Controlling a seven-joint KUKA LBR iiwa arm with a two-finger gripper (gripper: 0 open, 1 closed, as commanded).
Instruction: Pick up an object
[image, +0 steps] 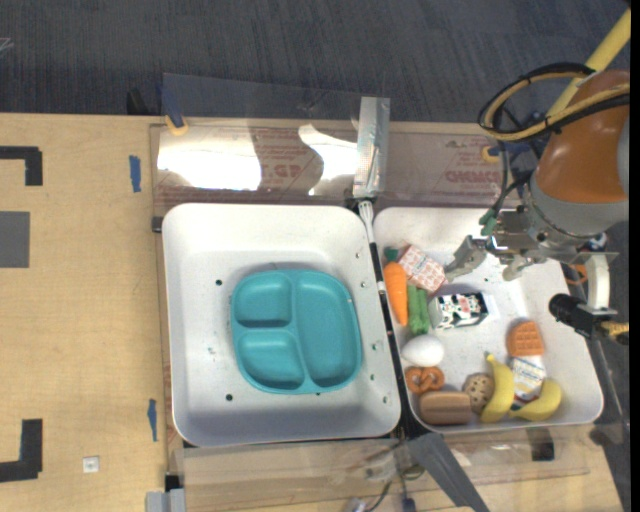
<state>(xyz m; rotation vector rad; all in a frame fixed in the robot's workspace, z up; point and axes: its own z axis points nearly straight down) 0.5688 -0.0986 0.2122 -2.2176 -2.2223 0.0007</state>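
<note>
Lower right of frame: banana (512, 392), sausage (446, 406), cookie (477, 386), pretzel (425, 378) and egg (424, 351) along the right bin's (585, 365) lower edge | carrot (396, 290) at its left wall | gripper (492, 255) above upper bin area, fingers spread, holding nothing | left bin (190, 300): teal divided plate (297, 329) | counter (80, 300).

Two white bins (190, 330), one teal divided plate (296, 330), one carrot (397, 290), two bananas (500, 385), one egg (424, 351), one pretzel (425, 379), one cookie (477, 386), one sausage (445, 406)
</note>
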